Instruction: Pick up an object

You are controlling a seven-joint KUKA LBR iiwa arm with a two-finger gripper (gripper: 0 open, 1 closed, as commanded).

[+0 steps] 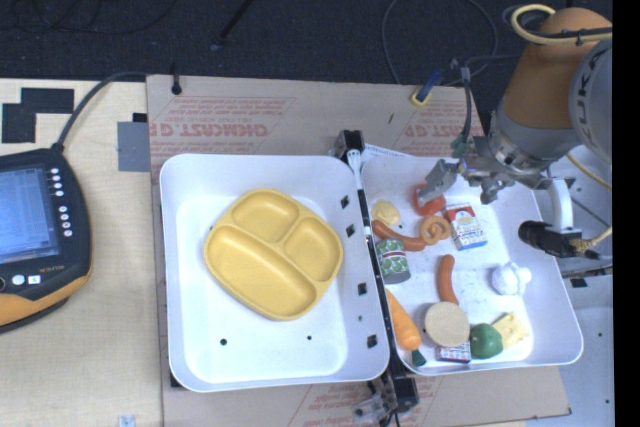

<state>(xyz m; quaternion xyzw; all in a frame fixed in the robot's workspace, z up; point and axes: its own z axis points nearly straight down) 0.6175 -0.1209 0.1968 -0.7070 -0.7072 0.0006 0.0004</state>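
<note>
My gripper (464, 185) hangs over the back of the right bin (560, 315), its two grey fingers spread apart and nothing between them. Just below its left finger (437, 182) lies a red piece (429, 206). Close by are an orange ring (435, 230) and a small red-and-white box (466, 228). Further forward lie a green can (393, 261), a red sausage (447, 277), a carrot (403, 320), a tan disc (446, 323), a green pepper (485, 341) and a white lump (508, 278).
The left bin (190, 315) holds a yellow divided plate (275, 251). A black divider (367, 245) runs between the bins. A teach pendant (40, 225) lies on the bench at far left. The arm's orange band (555, 65) rises at the right.
</note>
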